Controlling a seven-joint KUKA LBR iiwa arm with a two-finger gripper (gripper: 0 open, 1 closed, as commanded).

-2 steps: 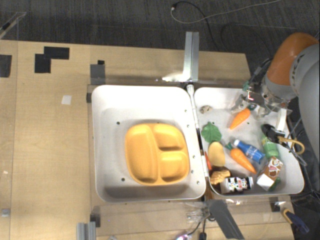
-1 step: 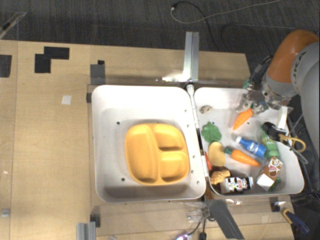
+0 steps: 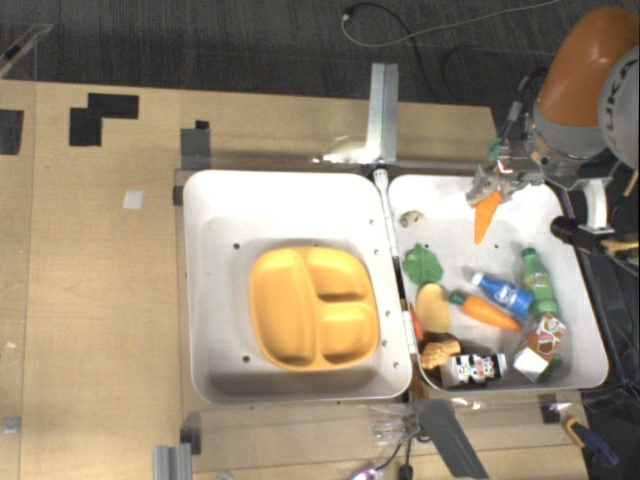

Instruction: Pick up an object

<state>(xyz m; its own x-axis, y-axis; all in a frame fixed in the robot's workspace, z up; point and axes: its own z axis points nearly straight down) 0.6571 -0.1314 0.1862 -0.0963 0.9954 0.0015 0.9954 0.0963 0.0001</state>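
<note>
My gripper [image 3: 492, 184] hangs over the far part of the right bin [image 3: 570, 208], below the arm's orange band. It is shut on the top end of an orange carrot [image 3: 484, 218], which dangles point-down above the bin floor. Lower in the same bin lie a second carrot [image 3: 490, 313], a blue bottle [image 3: 503, 292], a green bottle [image 3: 537, 280], a green leafy toy [image 3: 422, 265] and a yellow pear-like fruit [image 3: 433, 308].
A yellow divided tray [image 3: 312, 306] sits in the left bin [image 3: 215, 268]. Near the right bin's front edge are a dark bottle [image 3: 475, 368], a white cube [image 3: 530, 365], a small carton [image 3: 546, 336] and a brown toy [image 3: 440, 350]. A small grey object [image 3: 411, 218] lies by the divider.
</note>
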